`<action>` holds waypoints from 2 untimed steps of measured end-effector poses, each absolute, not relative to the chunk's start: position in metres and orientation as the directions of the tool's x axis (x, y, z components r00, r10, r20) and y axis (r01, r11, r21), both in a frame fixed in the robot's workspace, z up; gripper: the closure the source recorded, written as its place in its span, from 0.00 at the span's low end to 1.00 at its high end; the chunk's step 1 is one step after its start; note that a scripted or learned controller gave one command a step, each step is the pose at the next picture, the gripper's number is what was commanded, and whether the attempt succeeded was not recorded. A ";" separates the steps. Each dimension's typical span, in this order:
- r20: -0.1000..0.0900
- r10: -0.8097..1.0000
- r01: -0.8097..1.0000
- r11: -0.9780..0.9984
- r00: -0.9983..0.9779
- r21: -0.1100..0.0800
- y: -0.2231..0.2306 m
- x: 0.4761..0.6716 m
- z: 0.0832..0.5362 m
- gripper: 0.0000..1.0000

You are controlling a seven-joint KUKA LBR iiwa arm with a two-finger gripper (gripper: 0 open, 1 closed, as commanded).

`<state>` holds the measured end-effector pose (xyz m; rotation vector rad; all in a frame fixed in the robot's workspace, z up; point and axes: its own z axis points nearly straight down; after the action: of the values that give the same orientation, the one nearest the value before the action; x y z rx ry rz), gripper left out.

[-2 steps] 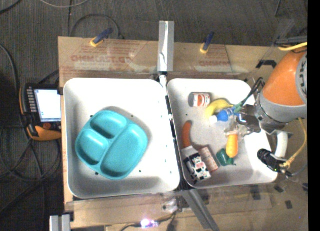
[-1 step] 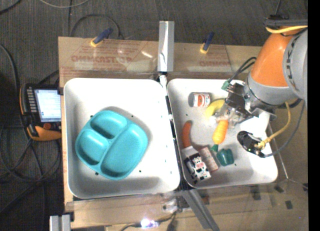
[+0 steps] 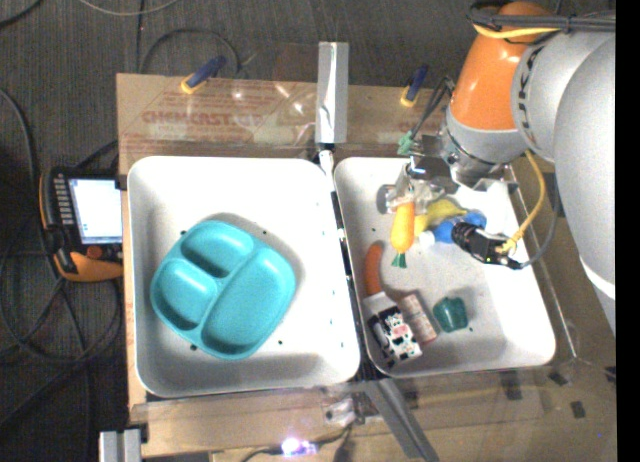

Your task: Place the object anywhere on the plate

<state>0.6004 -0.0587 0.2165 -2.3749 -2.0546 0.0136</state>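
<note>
A teal divided plate (image 3: 225, 288) lies in the left bin (image 3: 160, 180). Over the upper part of the right bin (image 3: 530, 340), my gripper (image 3: 405, 200) is shut on the top end of a yellow-orange carrot toy (image 3: 402, 232). The toy hangs down from the fingers with its green tip pointing toward the bin's front. Gripper and toy are to the right of the divider between the bins, well away from the plate.
The right bin also holds a yellow piece (image 3: 441, 212) and a blue piece (image 3: 471, 221) just right of the gripper, an orange-red sausage shape (image 3: 373, 266), a teal cup (image 3: 451, 312), a pinkish block (image 3: 420, 318) and a black-and-white box (image 3: 396, 337). A handheld pendant (image 3: 85, 220) lies left of the bins.
</note>
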 end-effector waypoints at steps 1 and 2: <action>-0.004 0.984 0.984 -0.180 0.180 -0.009 0.002 0.527 0.190 1.00; -0.002 0.999 0.999 -0.036 0.036 -0.008 0.069 0.514 0.180 1.00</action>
<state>0.5143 0.0687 0.1797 -2.2578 -2.1784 0.0114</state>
